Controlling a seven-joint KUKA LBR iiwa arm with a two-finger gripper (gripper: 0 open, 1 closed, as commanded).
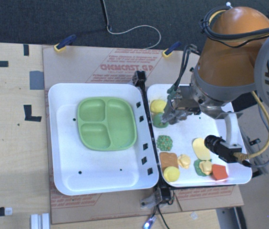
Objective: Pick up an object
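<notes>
Now claw (167, 114) low at left edge of right bin (230, 178), over yellow ball (157, 106) and green piece (160, 121); cannot tell claw state. Risk: toys crowded against wall, grasp may slip.

Your arm (237, 46) reaches in from the right, its broad orange band bulking high at the upper right with grey casing just beside it. Below the band the wrist angles down and to the left, and your pincer (165, 116) sits low at its end. Black and yellow cables loop around the wrist and trail off to the right.
</notes>
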